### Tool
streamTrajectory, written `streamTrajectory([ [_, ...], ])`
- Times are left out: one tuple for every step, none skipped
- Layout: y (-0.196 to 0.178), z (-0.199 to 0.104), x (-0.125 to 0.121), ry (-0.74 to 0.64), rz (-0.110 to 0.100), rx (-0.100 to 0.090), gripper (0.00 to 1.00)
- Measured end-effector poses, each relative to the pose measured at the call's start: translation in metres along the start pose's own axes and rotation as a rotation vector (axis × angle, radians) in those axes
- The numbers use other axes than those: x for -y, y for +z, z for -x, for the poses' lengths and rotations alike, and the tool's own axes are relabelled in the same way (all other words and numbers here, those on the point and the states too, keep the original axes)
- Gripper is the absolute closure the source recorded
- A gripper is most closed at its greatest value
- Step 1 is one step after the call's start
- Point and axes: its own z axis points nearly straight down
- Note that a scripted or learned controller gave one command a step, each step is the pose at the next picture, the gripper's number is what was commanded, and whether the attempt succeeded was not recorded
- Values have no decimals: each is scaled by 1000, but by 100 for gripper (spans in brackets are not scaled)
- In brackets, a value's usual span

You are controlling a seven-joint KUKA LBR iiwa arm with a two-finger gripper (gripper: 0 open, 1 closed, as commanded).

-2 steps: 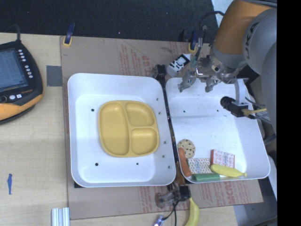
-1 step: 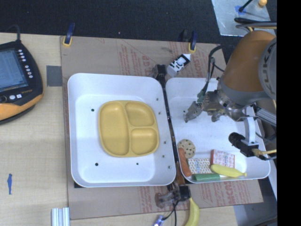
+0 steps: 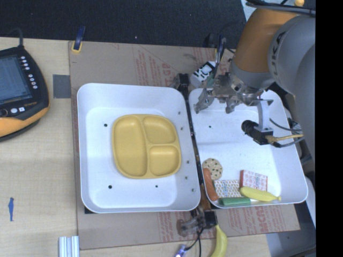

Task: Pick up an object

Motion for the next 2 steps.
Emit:
streamTrajectory([
  [0,-6,89,-1,-2,2,0],
  [0,-15,34,0,-1,0,0],
])
